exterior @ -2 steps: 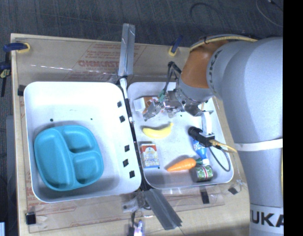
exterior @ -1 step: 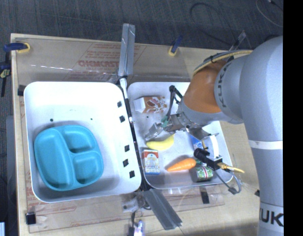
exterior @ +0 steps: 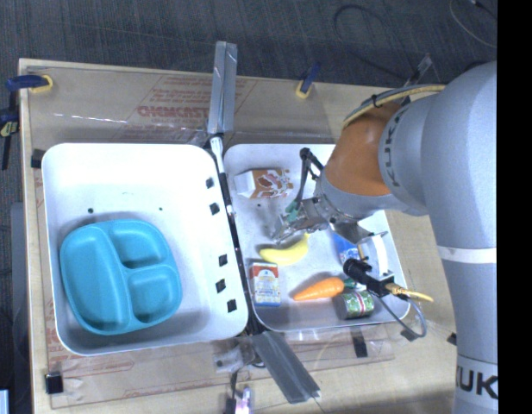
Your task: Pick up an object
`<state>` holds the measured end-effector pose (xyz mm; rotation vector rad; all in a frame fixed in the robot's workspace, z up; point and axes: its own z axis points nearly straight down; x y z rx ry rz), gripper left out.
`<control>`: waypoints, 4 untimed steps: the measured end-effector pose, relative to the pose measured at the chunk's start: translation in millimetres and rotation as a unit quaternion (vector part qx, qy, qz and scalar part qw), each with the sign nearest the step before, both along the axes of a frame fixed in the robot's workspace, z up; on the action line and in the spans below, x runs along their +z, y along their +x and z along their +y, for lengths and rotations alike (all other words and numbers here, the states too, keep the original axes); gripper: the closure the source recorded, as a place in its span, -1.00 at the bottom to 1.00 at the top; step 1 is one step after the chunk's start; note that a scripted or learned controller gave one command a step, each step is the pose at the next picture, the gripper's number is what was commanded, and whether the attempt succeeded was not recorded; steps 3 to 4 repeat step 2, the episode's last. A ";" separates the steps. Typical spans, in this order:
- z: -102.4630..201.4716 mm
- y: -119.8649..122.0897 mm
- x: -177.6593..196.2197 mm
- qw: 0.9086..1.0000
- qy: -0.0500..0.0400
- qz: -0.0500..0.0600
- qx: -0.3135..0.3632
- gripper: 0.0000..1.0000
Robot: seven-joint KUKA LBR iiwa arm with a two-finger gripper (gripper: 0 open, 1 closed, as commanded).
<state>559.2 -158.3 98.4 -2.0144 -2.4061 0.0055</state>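
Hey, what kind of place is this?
Likely a robotics lab bench for grasping trials: a robot arm reaches over two white bins, one holding toy food like a banana and carrot.

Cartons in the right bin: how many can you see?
2: one carton at the near edge beside the carrot, one lying near the far wall. The arm may hide more.

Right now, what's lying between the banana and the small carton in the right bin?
Nothing: in the camera view, bare white bin floor separates the banana from the small carton.
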 end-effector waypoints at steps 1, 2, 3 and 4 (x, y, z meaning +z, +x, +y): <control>0.1 0.1 7.7 1.000 0.000 0.002 0.002 1.00; 0.2 0.2 7.8 1.000 0.000 0.001 0.002 -1.00; 0.2 0.2 7.8 1.000 0.000 0.001 0.002 -1.00; 0.2 0.2 7.8 1.000 0.000 0.001 0.002 -1.00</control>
